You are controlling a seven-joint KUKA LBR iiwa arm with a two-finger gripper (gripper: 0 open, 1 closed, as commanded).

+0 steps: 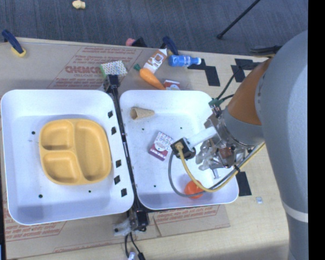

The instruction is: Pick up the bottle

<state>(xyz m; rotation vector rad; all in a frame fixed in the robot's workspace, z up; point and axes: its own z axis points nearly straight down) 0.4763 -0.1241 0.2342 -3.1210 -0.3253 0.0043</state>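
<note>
A small blue bottle (182, 61) lies on its side on the cardboard behind the right bin (151, 99), outside it. Beside it a white bottle with an orange label (155, 60) also lies flat. My gripper (210, 159) hangs low over the right bin's near right part, well away from both bottles. Nothing can be seen held in it. A yellow and black cable loops below it. An orange object (194, 188) sits on the bin floor just under that loop, partly covered by it.
In the right bin lie a cone (142, 112) and a red-and-white packet (161, 145). A carrot (151, 78) rests on the bin's back rim. The left bin (11, 145) holds a yellow divided plate (75, 150). A black divider with clips runs between the bins.
</note>
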